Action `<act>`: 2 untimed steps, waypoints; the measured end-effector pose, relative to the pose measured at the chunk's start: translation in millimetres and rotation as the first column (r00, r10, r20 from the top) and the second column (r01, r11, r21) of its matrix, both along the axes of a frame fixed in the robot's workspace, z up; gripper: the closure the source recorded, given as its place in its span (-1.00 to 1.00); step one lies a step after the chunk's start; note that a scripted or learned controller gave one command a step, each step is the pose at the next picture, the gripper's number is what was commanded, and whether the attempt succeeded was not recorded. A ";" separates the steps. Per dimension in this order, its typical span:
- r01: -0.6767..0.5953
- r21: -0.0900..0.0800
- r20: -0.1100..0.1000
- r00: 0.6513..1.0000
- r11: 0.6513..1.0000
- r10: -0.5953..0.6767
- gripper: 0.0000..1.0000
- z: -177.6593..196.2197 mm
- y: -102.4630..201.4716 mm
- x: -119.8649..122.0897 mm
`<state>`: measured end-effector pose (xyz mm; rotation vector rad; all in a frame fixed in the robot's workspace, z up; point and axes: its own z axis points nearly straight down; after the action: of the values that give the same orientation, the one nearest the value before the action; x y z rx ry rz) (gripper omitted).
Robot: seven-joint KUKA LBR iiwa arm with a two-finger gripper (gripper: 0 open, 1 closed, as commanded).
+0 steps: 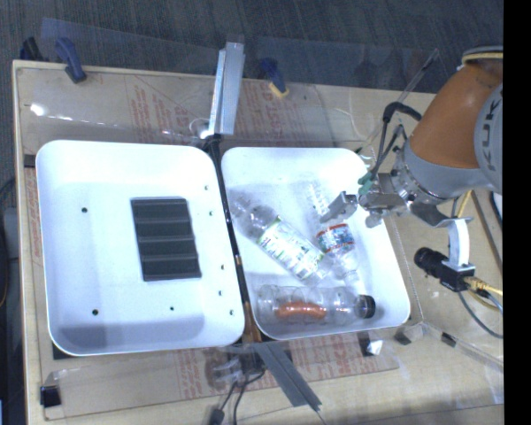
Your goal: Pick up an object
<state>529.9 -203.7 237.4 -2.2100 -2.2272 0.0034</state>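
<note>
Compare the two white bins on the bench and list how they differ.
The left bin holds a dark ribbed block lying flat near its middle; the right bin holds several clear plastic bottles heaped at different angles. The left bin looks larger than the right bin. The gripper hangs over the right bin, not the left one. Both are shallow, white, round-cornered, and sit side by side.
</note>
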 end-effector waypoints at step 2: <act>-0.053 -0.014 0.033 0.998 0.998 0.053 -1.00 -119.2 -8.3 53.8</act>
<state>583.7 -212.0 118.2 -2.1726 -2.3092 -0.0188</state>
